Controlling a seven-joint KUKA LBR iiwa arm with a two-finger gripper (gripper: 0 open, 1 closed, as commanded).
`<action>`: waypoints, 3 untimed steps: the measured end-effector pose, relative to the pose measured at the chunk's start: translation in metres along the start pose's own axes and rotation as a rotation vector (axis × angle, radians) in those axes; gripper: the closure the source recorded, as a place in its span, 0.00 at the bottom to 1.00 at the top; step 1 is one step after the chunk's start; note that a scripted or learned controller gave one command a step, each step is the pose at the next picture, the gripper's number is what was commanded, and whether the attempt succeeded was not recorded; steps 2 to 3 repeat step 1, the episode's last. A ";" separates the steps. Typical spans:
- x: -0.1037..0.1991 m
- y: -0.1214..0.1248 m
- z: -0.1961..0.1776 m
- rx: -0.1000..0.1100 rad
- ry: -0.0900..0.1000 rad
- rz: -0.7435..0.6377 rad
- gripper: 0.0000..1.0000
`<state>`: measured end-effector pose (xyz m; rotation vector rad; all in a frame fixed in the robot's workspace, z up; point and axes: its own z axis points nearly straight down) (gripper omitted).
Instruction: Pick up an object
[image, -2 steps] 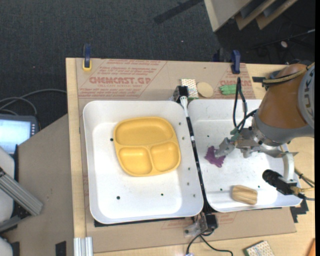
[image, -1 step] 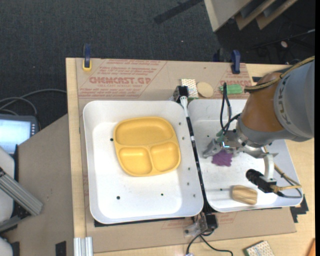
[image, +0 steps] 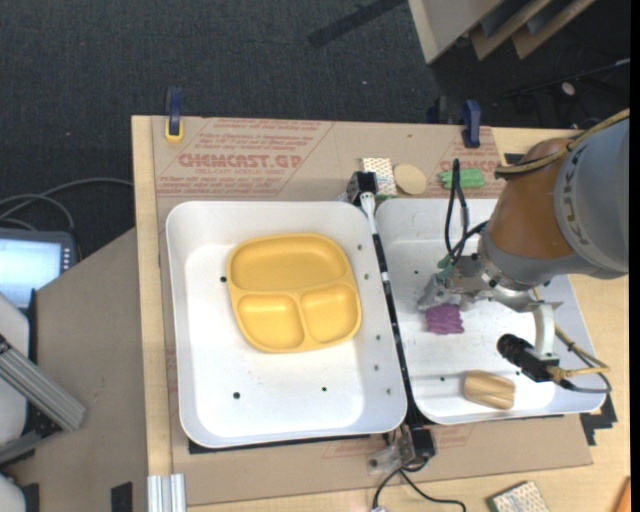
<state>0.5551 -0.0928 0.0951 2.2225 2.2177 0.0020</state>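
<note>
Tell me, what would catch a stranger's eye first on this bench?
Probably the yellow divided plate, bright against the middle of the left white bin. Next, the big grey arm with its orange band, reaching in from the right over the right bin, its gripper low by a small purple object. A tan block lies near that bin's front edge.

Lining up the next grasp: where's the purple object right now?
The purple object lies in the right bin, near its middle, just below the gripper, with the tan block nearer the bin's front edge.
</note>
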 end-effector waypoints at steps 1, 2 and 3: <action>0.072 0.047 -0.096 -0.012 0.002 -0.012 1.00; 0.072 0.047 -0.096 -0.012 0.002 -0.012 1.00; 0.072 0.047 -0.096 -0.012 0.002 -0.012 1.00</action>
